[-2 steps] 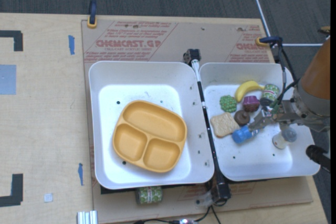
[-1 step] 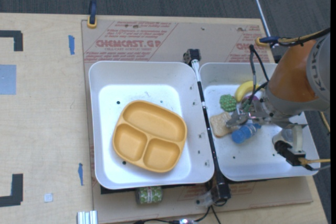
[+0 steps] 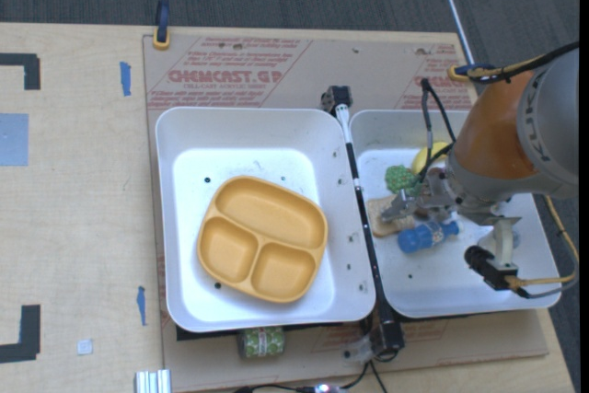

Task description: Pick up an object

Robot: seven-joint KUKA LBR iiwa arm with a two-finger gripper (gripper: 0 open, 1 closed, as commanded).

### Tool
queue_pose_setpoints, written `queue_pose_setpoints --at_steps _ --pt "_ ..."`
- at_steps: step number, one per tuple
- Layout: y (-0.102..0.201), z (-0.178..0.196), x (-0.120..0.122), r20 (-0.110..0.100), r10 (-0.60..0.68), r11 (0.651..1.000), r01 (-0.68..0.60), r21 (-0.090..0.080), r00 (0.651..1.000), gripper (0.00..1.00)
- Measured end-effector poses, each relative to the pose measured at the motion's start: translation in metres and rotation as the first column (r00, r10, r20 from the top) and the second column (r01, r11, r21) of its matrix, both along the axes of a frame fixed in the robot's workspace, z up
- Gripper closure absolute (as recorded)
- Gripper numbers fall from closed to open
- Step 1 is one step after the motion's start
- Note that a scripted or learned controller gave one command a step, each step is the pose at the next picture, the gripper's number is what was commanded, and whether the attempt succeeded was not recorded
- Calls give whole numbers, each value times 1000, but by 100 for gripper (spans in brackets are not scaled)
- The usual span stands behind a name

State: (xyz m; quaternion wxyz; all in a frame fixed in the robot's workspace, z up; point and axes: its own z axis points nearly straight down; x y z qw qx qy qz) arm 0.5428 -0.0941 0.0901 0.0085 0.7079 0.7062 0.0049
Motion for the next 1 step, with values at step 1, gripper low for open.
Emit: queue_pose_setpoints --at_steps 1 --pt "1 -1 -10 -5 0 1000 0 2 1000 0"
